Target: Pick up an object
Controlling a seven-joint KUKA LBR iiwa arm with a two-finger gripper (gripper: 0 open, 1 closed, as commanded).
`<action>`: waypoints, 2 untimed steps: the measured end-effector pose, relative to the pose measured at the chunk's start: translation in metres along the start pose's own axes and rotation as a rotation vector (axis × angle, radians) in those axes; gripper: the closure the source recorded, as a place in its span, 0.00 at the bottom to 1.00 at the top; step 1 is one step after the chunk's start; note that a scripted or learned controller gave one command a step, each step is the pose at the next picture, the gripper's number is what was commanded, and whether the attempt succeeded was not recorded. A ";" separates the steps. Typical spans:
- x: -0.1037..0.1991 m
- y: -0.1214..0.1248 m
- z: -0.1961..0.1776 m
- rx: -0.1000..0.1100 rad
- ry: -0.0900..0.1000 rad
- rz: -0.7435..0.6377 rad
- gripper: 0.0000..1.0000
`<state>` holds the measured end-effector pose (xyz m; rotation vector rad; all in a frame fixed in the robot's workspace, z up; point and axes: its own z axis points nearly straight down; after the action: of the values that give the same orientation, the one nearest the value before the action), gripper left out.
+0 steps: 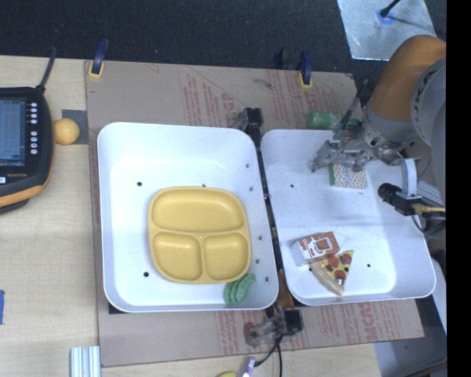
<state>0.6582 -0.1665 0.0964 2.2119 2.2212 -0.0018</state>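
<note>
My gripper hangs over the far part of the right bin, reaching in from the right. Directly under it lies a small speckled card-like object, partly covered by the gripper, and I cannot see whether it is gripped. Nearer the front of the same bin lie a toy pizza slice and a small orange-and-white packet, touching each other. In the left bin sits a yellow divided plate, with a green toy at the plate's front right corner.
A green object lies on the cardboard just behind the right bin. A control tablet and an orange ball sit left of the bins. Clamps hold the bins at the middle seam.
</note>
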 end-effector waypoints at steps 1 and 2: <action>-0.003 -0.001 -0.030 0.005 0.006 0.002 0.00; -0.005 0.000 0.000 0.002 0.003 0.000 0.00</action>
<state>0.6581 -0.1714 0.0968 2.2145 2.2239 0.0000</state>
